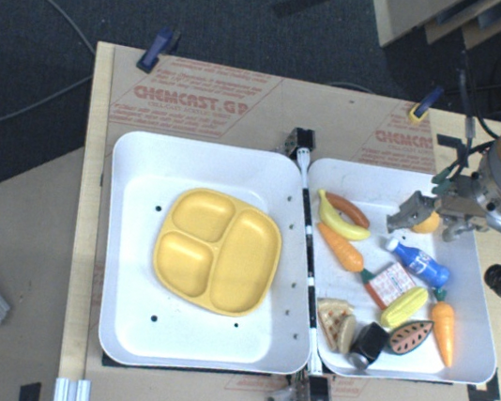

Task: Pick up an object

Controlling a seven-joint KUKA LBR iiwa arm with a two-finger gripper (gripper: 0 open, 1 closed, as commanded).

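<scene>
The right bin (476, 361) holds several toy foods: a yellow banana (342, 224) with a red sausage (352, 209) behind it, an orange carrot (345, 251), a blue bottle (420, 265), a red and white packet (391, 283), a yellow corn cob (404, 307) and a second carrot (443, 335). My gripper (434, 219) hangs over the bin's far part, open, its fingers spread to either side of a small orange-yellow piece (427, 223). I cannot tell whether the fingers touch that piece.
The left bin (117, 315) bears a yellow divided plate (217, 251). At the right bin's near edge lie a bread slice (335, 323), a black block (367, 343) and a brown seeded slice (410, 338). Blue clamps (156, 49) hold the board's far edge.
</scene>
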